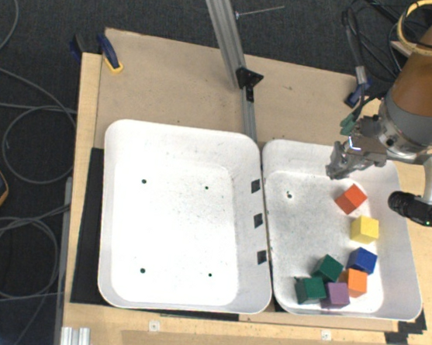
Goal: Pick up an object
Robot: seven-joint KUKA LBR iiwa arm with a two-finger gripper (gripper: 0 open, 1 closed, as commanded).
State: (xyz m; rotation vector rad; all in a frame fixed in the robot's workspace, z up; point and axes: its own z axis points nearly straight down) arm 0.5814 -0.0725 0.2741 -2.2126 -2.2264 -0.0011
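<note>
From here I can't tell how the gripper [345,162] fingers are set, but it hangs just up-left of the red cube [350,198], which looks light, stiff and a bit slick, so I'd pinch two flat opposite faces.

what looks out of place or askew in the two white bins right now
Nothing is spilled or damaged. The small coloured blocks all sit in the right white bin; five crowd its near corner, and the red-orange cube lies turned diagonally, apart from them, below the gripper.
</note>
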